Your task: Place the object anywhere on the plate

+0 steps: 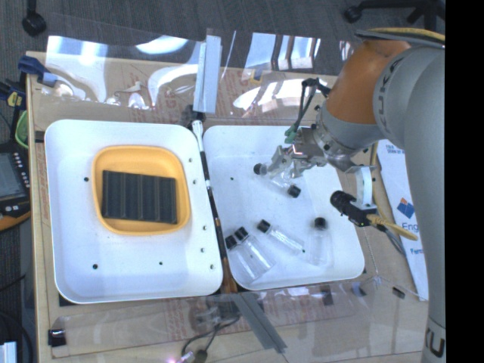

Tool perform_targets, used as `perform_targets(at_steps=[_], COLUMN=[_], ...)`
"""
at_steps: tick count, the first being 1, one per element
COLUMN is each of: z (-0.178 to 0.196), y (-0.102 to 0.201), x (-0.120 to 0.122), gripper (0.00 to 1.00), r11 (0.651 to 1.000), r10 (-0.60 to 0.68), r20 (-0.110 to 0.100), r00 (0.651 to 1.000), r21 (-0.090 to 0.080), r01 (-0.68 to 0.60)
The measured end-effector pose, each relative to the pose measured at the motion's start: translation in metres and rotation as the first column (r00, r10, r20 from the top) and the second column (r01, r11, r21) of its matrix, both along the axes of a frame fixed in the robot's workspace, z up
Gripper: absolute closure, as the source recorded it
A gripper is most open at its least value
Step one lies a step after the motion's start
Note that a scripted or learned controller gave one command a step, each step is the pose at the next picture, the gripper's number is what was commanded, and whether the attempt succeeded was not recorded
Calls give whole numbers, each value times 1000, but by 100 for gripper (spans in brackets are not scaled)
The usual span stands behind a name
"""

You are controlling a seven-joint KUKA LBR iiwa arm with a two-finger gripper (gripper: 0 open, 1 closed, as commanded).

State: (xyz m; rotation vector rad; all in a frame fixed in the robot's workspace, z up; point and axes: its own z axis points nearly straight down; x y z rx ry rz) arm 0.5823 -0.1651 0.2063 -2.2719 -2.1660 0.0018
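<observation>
The gripper [286,165] is low in the right bin [227,146], fingers around a clear vial [280,174]: the grasp step. Next, carry it left to the yellow plate [106,161].

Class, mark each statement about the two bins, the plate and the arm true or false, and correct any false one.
1. The yellow plate lies in the left bin. True.
2. A clear vial lies on the plate. False: the plate bears a dark ridged insert; the vials are in the right bin.
3. The gripper is over the right bin. True.
4. The arm reaches in from the view's left. False: it comes from the right.
5. The vials have black caps. True.
6. The bins are stacked one on the other. False: they sit side by side.
</observation>
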Motion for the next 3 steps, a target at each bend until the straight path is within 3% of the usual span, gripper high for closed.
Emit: perform_targets(at_steps=[1, 2, 3], z=[-10, -14, -14], y=[79, 164, 164], x=[7, 62, 62], gripper=[100, 100, 0], r11=[990, 988, 988], r10=[140, 155, 156], r20=[-2, 3, 3], r00=[990, 988, 988], r21=[1, -2, -2], r01=[-140, -155, -156])
